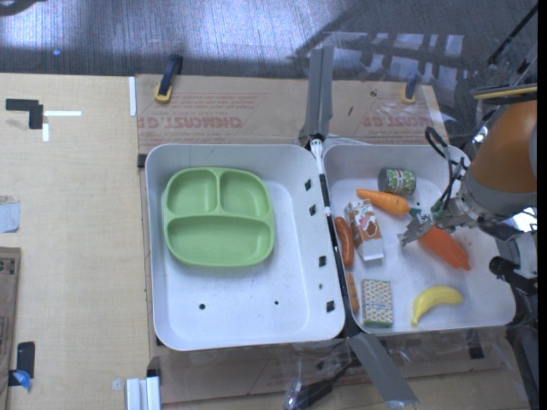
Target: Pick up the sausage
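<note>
Sausage [344, 241] lies lengthwise along the left wall of the right bin [491, 310], close to the divider, untouched. Just right of it sits a small red-and-white carton [367, 230]. Below that, a green-and-tan box [378, 302]; another thin orange piece [352, 292] lies along the wall beneath the sausage. Carrot [385, 201] and green can [398, 180] sit toward the back of the bin; banana [436, 301] lies near the front right. Gripper [415, 230] hangs low over the bin's right-centre, well apart from the sausage, beside a larger orange-red piece [446, 247]; finger state not resolvable at this angle. Left bin [171, 314] holds a green divided plate [220, 217].
</note>
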Controlling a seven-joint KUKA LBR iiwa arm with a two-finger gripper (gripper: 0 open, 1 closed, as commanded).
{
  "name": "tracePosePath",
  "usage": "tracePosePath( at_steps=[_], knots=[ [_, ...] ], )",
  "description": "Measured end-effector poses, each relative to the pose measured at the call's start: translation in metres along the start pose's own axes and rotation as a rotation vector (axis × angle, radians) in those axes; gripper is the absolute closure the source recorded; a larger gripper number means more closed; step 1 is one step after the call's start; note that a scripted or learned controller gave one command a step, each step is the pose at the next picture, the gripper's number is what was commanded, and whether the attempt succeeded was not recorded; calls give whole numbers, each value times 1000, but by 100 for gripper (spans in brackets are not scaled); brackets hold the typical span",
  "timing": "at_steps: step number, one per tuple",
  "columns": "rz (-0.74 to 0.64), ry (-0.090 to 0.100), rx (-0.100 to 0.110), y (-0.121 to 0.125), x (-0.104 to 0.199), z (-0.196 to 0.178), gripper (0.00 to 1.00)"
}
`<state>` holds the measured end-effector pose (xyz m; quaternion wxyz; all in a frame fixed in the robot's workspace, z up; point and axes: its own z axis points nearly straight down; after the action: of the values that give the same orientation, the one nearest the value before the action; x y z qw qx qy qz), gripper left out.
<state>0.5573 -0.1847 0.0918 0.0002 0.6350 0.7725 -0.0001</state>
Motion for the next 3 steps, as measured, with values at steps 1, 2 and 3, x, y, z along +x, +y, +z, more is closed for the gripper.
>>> tracePosePath(
  at_steps=[1, 2, 3],
  knots=[
    [-173, 6, 1, -51, -25, 0, 0],
    [-169, 2, -1, -50, -26, -9, 100],
    [18, 1, 1, -85, -22, -44, 100]
  ],
)
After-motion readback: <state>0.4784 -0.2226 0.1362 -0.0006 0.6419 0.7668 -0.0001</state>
